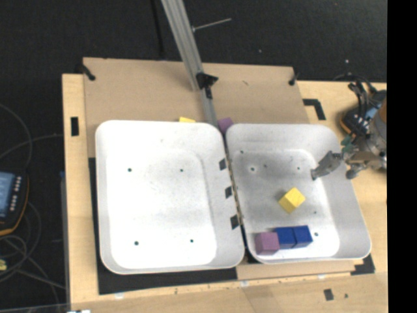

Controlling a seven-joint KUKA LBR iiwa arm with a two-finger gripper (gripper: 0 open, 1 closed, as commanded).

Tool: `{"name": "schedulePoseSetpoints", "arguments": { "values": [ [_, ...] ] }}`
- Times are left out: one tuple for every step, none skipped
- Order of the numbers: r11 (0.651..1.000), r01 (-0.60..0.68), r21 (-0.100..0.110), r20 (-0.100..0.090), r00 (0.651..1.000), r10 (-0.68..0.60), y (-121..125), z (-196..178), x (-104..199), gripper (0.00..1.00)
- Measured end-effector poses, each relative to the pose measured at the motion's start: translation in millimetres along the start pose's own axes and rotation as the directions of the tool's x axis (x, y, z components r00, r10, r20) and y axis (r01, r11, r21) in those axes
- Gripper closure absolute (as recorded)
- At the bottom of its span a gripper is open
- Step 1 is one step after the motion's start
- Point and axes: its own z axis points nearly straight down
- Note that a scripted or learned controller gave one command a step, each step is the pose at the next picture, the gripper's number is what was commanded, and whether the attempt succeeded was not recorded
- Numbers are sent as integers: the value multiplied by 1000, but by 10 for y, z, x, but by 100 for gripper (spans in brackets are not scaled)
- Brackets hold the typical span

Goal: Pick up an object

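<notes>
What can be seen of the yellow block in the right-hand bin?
The yellow block is a small cube-like piece, plain and matte, with a brighter top face and darker sides. It sits turned at an angle on the grey-scuffed floor of the right bin, near its middle. Nothing touches it: the blue block and purple block lie apart, nearer the front wall, and the gripper is above and to its right.

Mounted fixed above counter [163, 90], looked down at slant. Sat far enough back to take in both white bins: left bin [111, 175], right bin [348, 220], plus counter edges and dark floor [65, 18] around.
</notes>
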Motion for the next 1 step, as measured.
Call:
{"name": "schedulePoseSetpoints", "arguments": {
  "values": [
    [1000,0,0,0,1000,0,0,0,0,0]
  ]
}}
